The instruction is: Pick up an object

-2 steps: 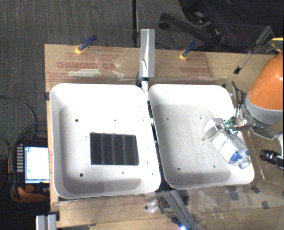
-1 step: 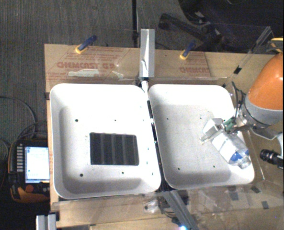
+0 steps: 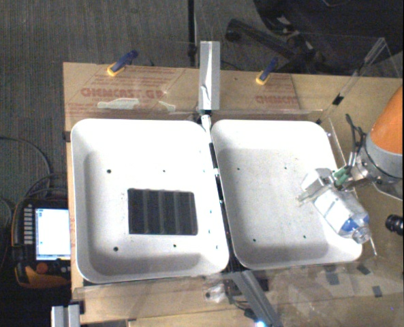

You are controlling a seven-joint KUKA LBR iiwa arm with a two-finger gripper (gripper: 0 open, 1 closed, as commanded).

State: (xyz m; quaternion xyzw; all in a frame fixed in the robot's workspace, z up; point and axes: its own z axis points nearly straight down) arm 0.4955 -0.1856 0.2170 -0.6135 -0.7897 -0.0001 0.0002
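A clear plastic bottle (image 3: 339, 212) with a blue cap end lies tilted near the right wall of the right bin (image 3: 270, 148). My gripper (image 3: 316, 187) hovers at the bottle's upper left end, touching or just above it; the view does not tell which. The grey wrist with its orange band (image 3: 391, 129) reaches in from the right edge. A dark ridged rectangular block (image 3: 162, 212) lies flat in the middle of the left bin (image 3: 99, 148).
The two bins meet at a narrow seam (image 3: 215, 182) in the middle. A metal post (image 3: 208, 77) stands behind the seam. Clamps (image 3: 122, 63) hold the bench board at the back. Cables and a handheld pendant (image 3: 45, 234) sit left of the bench.
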